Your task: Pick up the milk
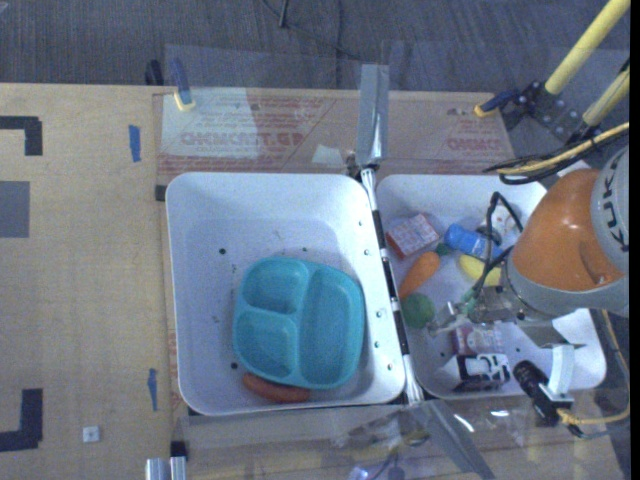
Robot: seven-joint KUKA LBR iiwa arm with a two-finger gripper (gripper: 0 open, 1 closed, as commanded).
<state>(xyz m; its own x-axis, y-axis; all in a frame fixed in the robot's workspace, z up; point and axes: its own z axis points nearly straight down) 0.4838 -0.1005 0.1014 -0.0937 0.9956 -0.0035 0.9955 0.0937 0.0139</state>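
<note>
The milk [470,341], a small carton with a dark red and white face, lies in the right bin [590,363] near its front. My gripper [478,313] hangs just above the carton's far edge, on the grey arm with its orange band [565,238] reaching in from the right. The wrist hides part of the carton, and nothing is visibly held.
Also in the right bin are a pink-red box [413,235], a carrot [420,273], a blue item [464,238], a yellow item [476,265], a green item [418,310] and a black-and-white object [484,367]. The left bin [200,268] holds a teal divided plate [300,320] and a red-orange item [275,389].
</note>
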